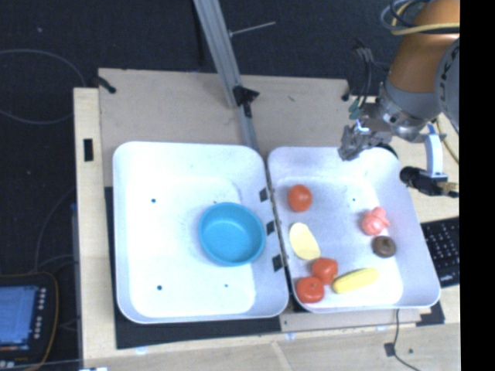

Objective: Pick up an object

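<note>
While the hand [352, 144] hung over the right bin's [410, 284] far edge, its finger state impossible to tell, a blue bowl [230, 233] sat in the left bin [155, 284].

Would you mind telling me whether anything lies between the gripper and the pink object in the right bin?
Nothing visible does. The gripper hangs over the far edge of the right bin, and bare white floor runs from there to the pink object. The brown object lies beyond it, on the near side.
</note>
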Motion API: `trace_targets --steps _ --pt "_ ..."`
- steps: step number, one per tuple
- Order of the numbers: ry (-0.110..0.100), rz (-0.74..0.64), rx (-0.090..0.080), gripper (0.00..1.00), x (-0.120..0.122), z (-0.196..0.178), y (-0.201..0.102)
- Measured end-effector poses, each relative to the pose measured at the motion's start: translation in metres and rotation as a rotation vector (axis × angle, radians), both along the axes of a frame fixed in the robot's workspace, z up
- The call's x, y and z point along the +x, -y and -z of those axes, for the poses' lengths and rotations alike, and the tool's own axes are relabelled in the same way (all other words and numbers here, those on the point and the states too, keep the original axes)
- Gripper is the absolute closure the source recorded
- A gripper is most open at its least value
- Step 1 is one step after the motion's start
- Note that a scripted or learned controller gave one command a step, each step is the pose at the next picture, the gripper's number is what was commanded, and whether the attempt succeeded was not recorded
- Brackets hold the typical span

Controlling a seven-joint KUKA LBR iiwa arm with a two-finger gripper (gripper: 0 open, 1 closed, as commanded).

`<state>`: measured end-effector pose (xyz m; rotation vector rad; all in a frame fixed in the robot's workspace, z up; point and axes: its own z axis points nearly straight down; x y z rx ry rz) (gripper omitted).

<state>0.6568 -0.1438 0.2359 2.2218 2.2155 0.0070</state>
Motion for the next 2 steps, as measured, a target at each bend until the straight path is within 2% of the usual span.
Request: trace_targets --steps 2 --pt "-0.01 -0.007 0.001 1.0 0.004 0.013 -0.093"
